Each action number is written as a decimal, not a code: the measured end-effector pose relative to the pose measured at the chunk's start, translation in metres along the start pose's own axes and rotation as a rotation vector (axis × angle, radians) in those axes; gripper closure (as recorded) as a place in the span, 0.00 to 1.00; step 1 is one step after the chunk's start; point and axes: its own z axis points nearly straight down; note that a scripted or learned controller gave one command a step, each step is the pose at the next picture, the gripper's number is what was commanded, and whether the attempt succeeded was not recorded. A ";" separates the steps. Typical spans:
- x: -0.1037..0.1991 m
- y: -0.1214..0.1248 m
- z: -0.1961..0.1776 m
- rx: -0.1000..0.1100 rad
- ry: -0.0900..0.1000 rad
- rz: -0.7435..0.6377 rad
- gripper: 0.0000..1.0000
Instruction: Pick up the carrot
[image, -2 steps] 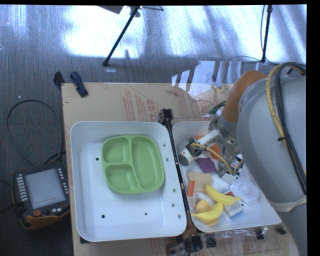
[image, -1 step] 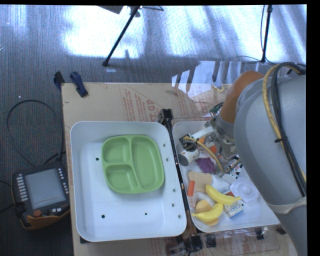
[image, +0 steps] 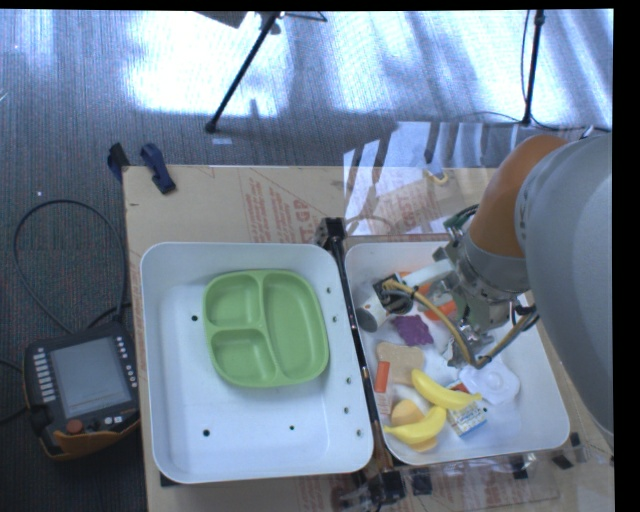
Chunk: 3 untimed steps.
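Logged left to right.

- Noted the left bin carrying only a green divided plate, seated toward 12 o'clock of the bin floor. Saw nothing orange there.
- Noted the right bin crowded with toy food.
- Spotted a short orange-red stub against the wall at 9 o'clock. Too small to identify.
- Found a bread slice and a purple piece near the centre, with two bananas toward 6 o'clock.
- Took the orange length toward 12 o'clock for the carrot. Lay low among the clutter, partly hidden behind the wrist and cabling.
- Recorded the gripper down inside the right bin, just at 5 o'clock of the carrot and over a white item.
- Could not tell whether the gripper was open or closed, since cables and wrist body blocked the view.
- Saw nothing orange held.

Judged the task not yet done:

- Reach into the correct bin made.
- Carrot apparently not lifted.
- Left to do: centre over the carrot, close on it, and raise it clear of its neighbours.
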 end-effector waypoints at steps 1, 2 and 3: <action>0.048 0.035 0.094 0.002 -0.017 0.012 0.00; 0.067 0.033 0.105 0.000 -0.008 0.004 0.00; 0.065 0.033 0.105 0.000 -0.009 0.005 0.00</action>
